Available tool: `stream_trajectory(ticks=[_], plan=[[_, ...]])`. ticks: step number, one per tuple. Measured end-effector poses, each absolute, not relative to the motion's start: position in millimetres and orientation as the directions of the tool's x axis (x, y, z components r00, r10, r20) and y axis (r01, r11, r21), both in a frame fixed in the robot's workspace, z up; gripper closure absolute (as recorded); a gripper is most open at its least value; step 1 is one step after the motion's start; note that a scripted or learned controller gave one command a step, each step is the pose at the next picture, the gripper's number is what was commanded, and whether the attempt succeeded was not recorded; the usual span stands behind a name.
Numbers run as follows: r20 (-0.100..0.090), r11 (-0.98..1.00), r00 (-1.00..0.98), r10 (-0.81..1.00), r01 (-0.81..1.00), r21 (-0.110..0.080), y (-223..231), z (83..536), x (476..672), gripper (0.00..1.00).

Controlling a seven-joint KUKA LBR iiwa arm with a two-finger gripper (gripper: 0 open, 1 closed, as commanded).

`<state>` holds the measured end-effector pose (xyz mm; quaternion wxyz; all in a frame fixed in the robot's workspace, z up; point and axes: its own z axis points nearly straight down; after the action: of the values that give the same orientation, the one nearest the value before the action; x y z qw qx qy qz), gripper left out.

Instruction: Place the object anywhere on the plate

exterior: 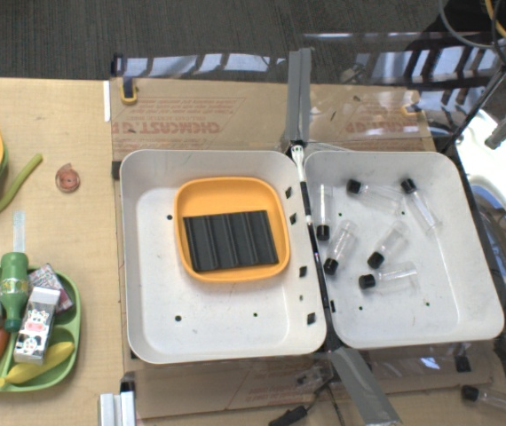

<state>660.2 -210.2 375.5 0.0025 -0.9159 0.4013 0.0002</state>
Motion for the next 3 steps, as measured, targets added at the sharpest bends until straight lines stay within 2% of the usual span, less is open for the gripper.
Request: stream_trajectory(ticks=[1, 2, 3], plan=[[-0.002, -0.898, 0.898, -0.439, -0.439, -0.004, -196.4, 353.7, 652.7, 0.0], [0.0, -0.969, 0.969, -0.248, -0.248, -0.005, -219.0, 277.4, 660.0, 0.0], [0.0, -0.981, 0.981, -0.196, -0.196, -0.005, -218.5, 225.4, 660.0, 0.0]])
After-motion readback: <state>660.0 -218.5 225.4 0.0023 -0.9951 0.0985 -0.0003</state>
